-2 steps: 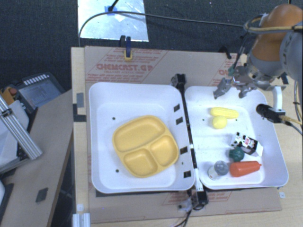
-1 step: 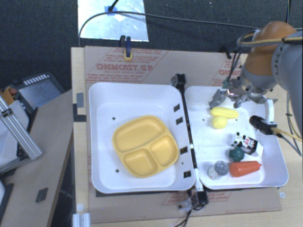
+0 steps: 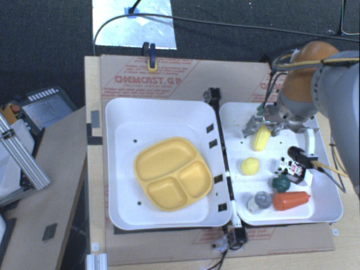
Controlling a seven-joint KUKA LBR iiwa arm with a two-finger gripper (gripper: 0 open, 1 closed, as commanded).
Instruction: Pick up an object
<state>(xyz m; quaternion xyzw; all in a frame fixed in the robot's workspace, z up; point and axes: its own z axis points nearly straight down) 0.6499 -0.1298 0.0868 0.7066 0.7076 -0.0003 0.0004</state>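
My gripper (image 3: 263, 126) hangs low over the back of the right bin (image 3: 326, 210), reaching in from the right. It is open, with one grey finger (image 3: 250, 129) to the left and the other to the right of the upper end of a long yellow corn-like toy (image 3: 261, 139). The toy lies on the bin floor just below the gripper, and I cannot tell whether the fingers touch it. A small yellow lemon-like ball (image 3: 250, 165) lies in front of it.
Further forward in the right bin lie a black-and-white item (image 3: 292, 165), a teal piece (image 3: 280, 182), an orange carrot (image 3: 291, 199) and a grey round piece (image 3: 262, 199). The left bin (image 3: 121, 122) holds a yellow divided plate (image 3: 147, 163). A black divider (image 3: 220, 151) separates the bins.
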